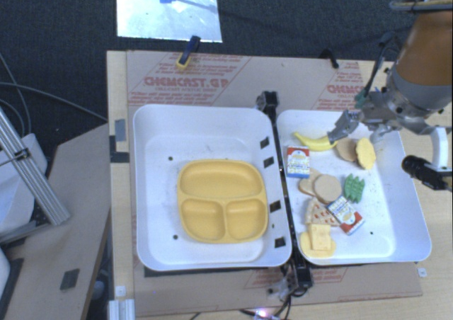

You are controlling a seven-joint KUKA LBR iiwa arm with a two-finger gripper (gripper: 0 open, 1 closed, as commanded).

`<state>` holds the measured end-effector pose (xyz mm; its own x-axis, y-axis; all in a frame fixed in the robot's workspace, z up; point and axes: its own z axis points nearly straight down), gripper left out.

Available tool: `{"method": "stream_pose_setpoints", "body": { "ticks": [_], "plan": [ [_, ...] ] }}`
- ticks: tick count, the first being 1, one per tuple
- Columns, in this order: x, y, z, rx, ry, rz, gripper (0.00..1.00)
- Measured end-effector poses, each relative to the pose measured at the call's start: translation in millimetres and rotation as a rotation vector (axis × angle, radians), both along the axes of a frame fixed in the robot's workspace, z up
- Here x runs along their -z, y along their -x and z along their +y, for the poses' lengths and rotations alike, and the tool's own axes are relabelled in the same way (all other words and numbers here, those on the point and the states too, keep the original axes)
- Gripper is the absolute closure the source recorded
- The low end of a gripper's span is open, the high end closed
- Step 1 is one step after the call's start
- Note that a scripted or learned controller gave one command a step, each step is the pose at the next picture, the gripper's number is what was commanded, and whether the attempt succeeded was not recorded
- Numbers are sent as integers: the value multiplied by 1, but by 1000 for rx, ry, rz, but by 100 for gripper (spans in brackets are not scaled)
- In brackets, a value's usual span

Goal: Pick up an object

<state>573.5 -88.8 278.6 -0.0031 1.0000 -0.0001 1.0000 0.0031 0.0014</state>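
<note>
Camera view shows us the gripper (345,127) low over the right bin (407,244), whether spread or pressed together we cannot tell, just beside the banana (313,141), with a biscuit (327,187) nearer us and a yellow tray (221,200) in the left bin (152,170).

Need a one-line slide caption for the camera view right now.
Gripper hovers over the right bin by the banana; the yellow tray sits in the left bin.
</note>
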Motion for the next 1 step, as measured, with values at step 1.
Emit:
{"method": "stream_pose_setpoints", "body": {
  "ticks": [1],
  "plan": [
    [103,-42,-105,8,5,2,0]
  ]
}}
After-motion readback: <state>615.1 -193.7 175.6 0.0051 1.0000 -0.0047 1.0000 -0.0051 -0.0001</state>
